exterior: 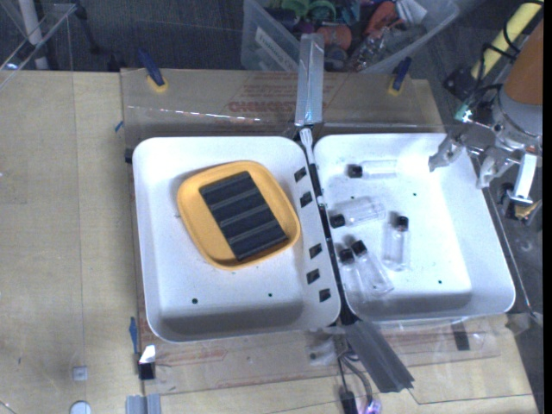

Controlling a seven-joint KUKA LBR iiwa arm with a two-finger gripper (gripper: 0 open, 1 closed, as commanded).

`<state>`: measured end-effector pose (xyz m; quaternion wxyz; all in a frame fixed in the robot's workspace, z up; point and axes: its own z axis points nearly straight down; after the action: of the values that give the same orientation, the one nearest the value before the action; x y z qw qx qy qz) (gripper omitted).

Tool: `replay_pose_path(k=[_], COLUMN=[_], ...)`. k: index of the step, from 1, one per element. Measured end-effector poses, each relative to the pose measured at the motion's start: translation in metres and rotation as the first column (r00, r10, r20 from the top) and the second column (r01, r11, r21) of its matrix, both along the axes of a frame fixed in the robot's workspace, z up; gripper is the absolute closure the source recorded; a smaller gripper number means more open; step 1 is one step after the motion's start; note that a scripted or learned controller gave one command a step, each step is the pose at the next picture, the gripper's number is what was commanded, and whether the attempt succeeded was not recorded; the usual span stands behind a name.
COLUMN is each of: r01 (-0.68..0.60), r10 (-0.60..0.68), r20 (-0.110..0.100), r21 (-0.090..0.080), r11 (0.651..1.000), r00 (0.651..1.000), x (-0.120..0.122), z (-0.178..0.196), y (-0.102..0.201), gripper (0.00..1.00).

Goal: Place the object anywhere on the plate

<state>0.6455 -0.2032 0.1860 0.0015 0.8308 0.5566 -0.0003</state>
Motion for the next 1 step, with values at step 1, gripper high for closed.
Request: replay_pose_path(k=[1], r01=[0.021], r10=[-0.021], r20=[0.000], r21=[0.001], r11=[1.000], r00=[1.000], x=[0.0216], z=[-0.0056], y=[0.0180], gripper=[0.00])
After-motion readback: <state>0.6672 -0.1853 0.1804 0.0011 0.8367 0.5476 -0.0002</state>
